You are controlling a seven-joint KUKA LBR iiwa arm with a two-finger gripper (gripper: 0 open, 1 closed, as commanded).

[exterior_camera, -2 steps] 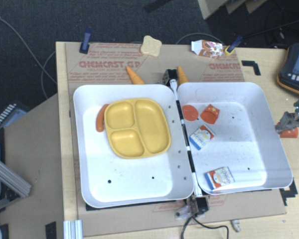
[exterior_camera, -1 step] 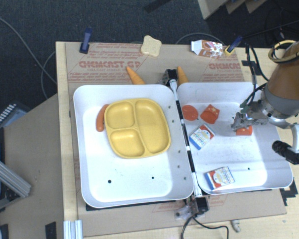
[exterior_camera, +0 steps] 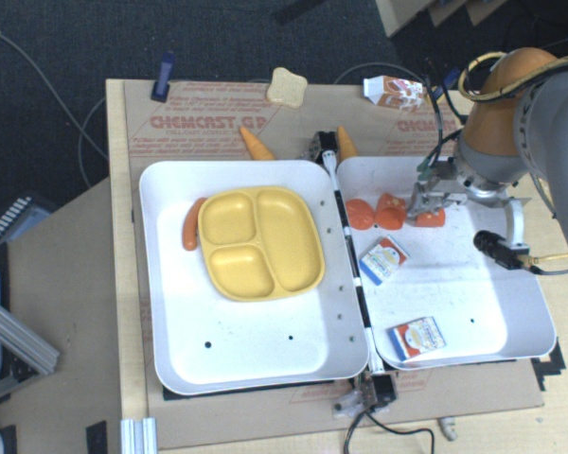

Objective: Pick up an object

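My gripper (exterior_camera: 424, 200) reaches down into the far part of the right bin (exterior_camera: 511, 320), right over a red piece (exterior_camera: 432, 219) lying on the bin floor. Whether the piece is in its grasp cannot be made out. Just to the left lie two orange-red round pieces (exterior_camera: 360, 214) (exterior_camera: 390, 214). A small blue and white carton (exterior_camera: 382, 259) lies in the middle of the bin, and a second carton (exterior_camera: 417, 337) rests near its front edge.
The left bin (exterior_camera: 256, 348) holds a yellow divided plate (exterior_camera: 261, 242) with a sausage (exterior_camera: 190, 225) beside it. On the board behind the bins are a bread slice (exterior_camera: 287, 86), two carrots (exterior_camera: 256, 144) (exterior_camera: 346, 143), a small carton (exterior_camera: 395, 91) and a blue item (exterior_camera: 163, 74).
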